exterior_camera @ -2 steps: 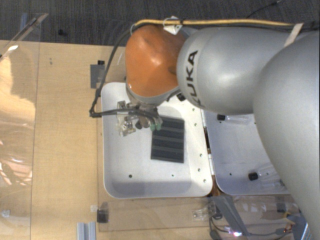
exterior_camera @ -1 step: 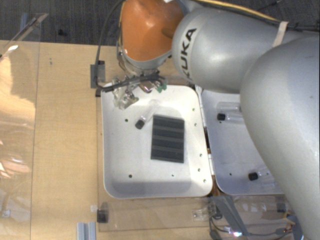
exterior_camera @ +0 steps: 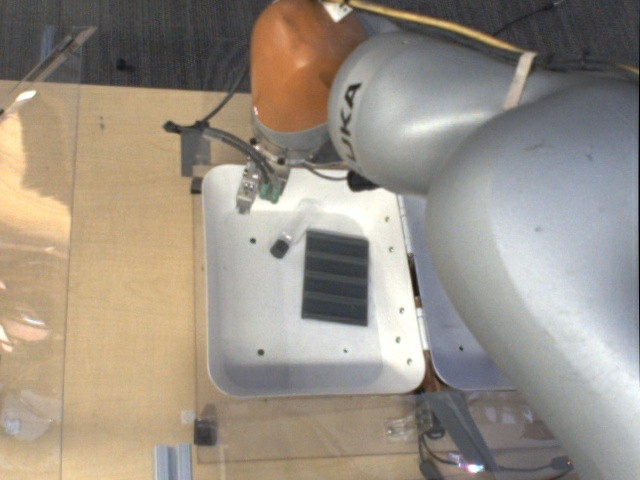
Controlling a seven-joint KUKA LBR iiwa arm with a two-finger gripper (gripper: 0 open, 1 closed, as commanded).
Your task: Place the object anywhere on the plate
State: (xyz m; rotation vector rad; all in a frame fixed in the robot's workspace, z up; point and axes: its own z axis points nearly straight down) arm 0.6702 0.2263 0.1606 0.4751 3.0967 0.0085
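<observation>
The grey arm [exterior_camera: 500,178] is taking up most of your picture on the right side, and it is covering nearly all of the right bin [exterior_camera: 450,353]; you are seeing only a narrow part of its near left corner and its left rim. The arm is also running out of the picture at the right and at the bottom. On its rounded grey casing you can read the letters "UKA" in dark print; the beginning of the word is turning away from the camera. The orange band [exterior_camera: 290,63] is sitting above the far edge of the left bin [exterior_camera: 235,298] and is hiding part of that rim.

The left bin is lying open on the wooden counter [exterior_camera: 120,298]. Inside it, a dark ribbed rectangular plate [exterior_camera: 336,277] is resting flat, a little right of the middle. Just beside the plate's far left corner, a small object [exterior_camera: 284,244], dark at one end and pale or clear at the other, is lying on the white floor of the bin, not on the plate. What kind of thing it is, you cannot make out.

The hand [exterior_camera: 250,190] is hanging over the far left part of this bin, apart from the object. It is small and blurred, with a green spot on it, and you cannot tell how its fingers are standing.
</observation>
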